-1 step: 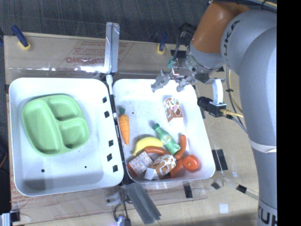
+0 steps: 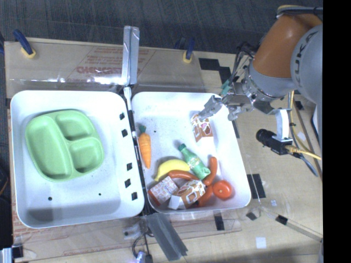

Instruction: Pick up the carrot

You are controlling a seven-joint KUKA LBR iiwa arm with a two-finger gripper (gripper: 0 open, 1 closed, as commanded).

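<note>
The carrot (image 2: 144, 148) is orange with a green top and lies along the left wall of the right bin (image 2: 164, 106), pointing toward the front. My gripper (image 2: 220, 109) hovers over that bin's far right corner, well to the right of the carrot. Its fingers are open with nothing between them. A small brown-and-white carton (image 2: 202, 127) lies just below the fingertips.
A green divided plate (image 2: 63, 144) fills much of the left bin (image 2: 33, 201). At the front of the right bin sit a banana (image 2: 169, 166), a green bottle (image 2: 193, 160), a sausage (image 2: 178, 175), a tomato (image 2: 222, 189) and two cartons (image 2: 189, 190).
</note>
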